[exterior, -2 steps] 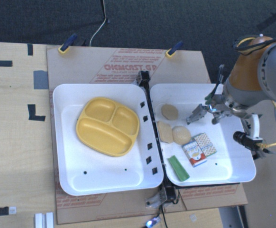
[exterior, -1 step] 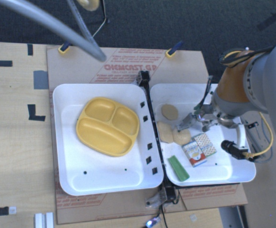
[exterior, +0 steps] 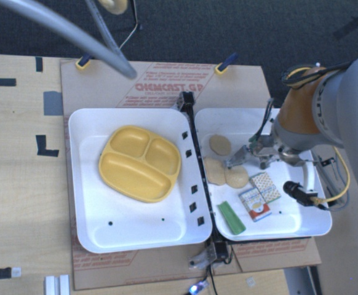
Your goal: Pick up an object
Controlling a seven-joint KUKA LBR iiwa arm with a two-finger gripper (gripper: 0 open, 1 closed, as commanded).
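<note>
My gripper (exterior: 235, 160) hangs low over the right bin (exterior: 308, 226), reaching in from the right. It is just above and between three tan round pieces: one (exterior: 219, 144) up and to its left, one (exterior: 214, 171) below and to its left, one (exterior: 237, 177) right under it. A small patterned box (exterior: 259, 195) lies to the lower right of the gripper, and a green block (exterior: 231, 217) lies near the bin's front edge. Nothing visibly rides in the gripper.
In the left bin (exterior: 87, 226) lies a yellow divided plate (exterior: 140, 163). A black divider (exterior: 193, 165) with clips runs between the bins. The grey arm with its orange band (exterior: 299, 112) and cables (exterior: 326, 192) covers the right bin's right side.
</note>
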